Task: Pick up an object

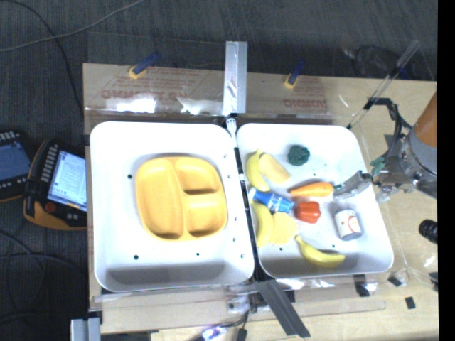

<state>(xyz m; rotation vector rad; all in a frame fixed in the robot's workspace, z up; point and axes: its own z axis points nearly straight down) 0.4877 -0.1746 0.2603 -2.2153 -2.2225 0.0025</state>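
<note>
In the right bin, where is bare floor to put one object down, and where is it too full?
Right bin: bare along the back wall, between banana and teal ball, and right of the ball. Crowded in the middle, around carrot, red pepper and can.

Tray (181, 195) in left bin (106, 212)

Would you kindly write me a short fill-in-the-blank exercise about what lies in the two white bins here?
1. The yellow plastic divided tray lies in the ____ bin.
2. The orange carrot lies directly above the ____ pepper-shaped toy.
3. The small white can lies in the ____ bin.
4. The round dark green object sits nearer the bin's ____ wall than the yellow banana does.

Missing words: left; red; right; far
</note>
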